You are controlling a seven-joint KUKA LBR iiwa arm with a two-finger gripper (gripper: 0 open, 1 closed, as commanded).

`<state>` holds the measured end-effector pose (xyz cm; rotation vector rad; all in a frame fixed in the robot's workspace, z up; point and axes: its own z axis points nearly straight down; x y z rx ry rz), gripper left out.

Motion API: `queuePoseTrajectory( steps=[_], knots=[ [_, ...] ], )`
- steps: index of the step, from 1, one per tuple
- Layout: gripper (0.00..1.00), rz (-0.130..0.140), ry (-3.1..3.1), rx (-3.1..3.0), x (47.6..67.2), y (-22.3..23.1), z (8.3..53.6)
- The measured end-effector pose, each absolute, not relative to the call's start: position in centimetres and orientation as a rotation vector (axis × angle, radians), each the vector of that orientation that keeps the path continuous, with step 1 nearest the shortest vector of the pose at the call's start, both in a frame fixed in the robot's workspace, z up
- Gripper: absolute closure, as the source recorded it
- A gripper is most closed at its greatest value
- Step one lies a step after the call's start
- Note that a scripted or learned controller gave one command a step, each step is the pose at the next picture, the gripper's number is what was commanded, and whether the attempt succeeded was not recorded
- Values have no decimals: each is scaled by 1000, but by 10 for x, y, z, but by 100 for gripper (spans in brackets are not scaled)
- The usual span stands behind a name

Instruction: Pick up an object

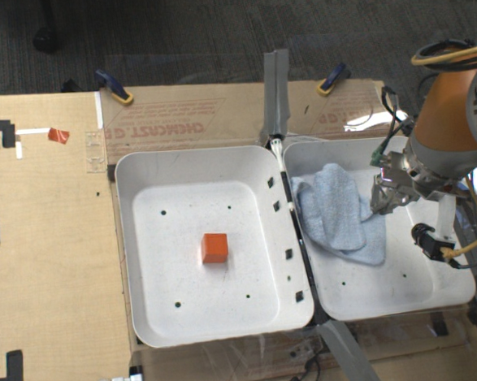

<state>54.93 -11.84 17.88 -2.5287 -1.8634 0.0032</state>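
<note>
Blue cloth (pixel 338 215) lies just left of the pincer (pixel 380 202) (right bin).

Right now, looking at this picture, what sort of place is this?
Most likely a robotics lab bench set up for grasping trials. Two shallow white bins sit side by side on clamped cardboard, holding an orange block and a light blue cloth, with the arm's end effector beside the cloth.

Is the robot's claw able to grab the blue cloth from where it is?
Probably yes. The claw sits right at the edge of the blue cloth in the right bin, and nothing lies between them.
</note>
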Motion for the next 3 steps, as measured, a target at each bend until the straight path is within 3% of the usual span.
queuePoseTrajectory(
  steps=[1, 2, 3],
  knots=[
    [100, 2, -2053, -2379, 619, -133, 225],
    [100, 5, -2045, -2385, 658, -120, 191],
    [100, 3, -2169, -2274, 659, -72, 203]
  ],
)
